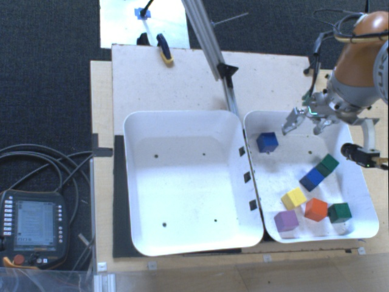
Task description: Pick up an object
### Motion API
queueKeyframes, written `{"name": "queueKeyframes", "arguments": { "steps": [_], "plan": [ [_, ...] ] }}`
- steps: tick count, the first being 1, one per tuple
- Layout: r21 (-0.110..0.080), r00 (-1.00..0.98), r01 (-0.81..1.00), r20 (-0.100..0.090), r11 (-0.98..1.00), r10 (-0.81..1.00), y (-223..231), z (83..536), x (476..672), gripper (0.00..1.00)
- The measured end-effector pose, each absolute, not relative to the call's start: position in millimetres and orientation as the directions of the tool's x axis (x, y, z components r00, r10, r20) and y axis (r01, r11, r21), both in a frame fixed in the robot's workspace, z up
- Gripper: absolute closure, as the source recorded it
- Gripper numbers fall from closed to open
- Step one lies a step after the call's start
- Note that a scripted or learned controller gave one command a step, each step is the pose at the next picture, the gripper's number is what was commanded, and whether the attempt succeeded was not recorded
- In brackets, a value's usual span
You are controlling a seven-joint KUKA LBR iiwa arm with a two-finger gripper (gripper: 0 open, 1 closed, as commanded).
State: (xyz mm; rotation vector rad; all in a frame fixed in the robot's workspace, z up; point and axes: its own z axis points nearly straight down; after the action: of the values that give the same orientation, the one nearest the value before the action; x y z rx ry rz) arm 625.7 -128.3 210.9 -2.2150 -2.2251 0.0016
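Gripper (302,121) above the right bin (358,190), open, holding nothing.
The blue cube (267,142) lies just left of and below it.

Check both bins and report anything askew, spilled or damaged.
Nothing stands out. The blocks sit loose in the right bin: a blue block alone near its upper left, the rest clustered lower right, with the purple block by the rim. None has spilled out. The gripper hangs above that bin.

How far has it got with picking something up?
Nothing looks picked up yet. The pincer hovers over the right bin, just right of the dark blue cube, holding nothing. All seven blocks lie in that bin. Closing on one and lifting it remains.
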Motion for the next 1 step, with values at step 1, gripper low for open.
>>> {"name": "queueKeyframes", "arguments": {
  "steps": [1],
  "plan": [
    [0.001,-0.005,1.0,0.0,0.005,1.0,-128.2,213.2,626.5,0.0]
  ]
}}
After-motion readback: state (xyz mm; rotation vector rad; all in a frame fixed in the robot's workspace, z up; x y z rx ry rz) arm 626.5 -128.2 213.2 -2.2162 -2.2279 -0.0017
